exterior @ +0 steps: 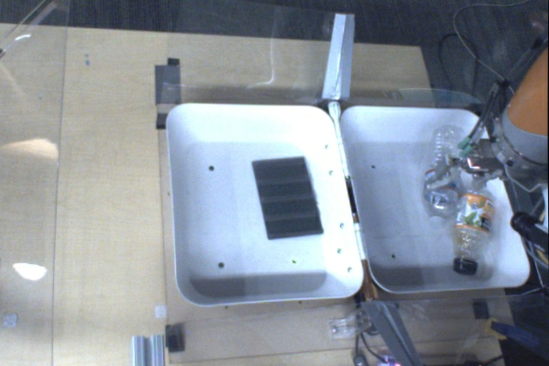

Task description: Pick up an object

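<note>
Camera view: we see two white bins side by side on a wooden bench (94,184). The left bin (193,210) holds one dark ridged block (286,197), lying flat near the middle, slightly turned, well apart from every wall.

The right bin (386,184) has the clutter. We see a clear plastic bottle (470,231) with an orange and white label and a dark cap, lying along the bin's right side with the cap toward the near wall. Just beside it, toward the far wall, sits a crumpled clear plastic piece (440,180), shiny, touching or nearly touching the bottle; we cannot tell which.

The arm (525,111) comes in from the right, orange band visible above the grey wrist. The gripper (477,157) sits low over the right bin, right at the crumpled plastic and above the bottle's upper end. Clear plastic and metal blur together there, so we cannot tell its state or whether anything is held.

A grey post (338,56) stands at the far edge where the bins meet. Cables (480,21) trail at the right.
</note>
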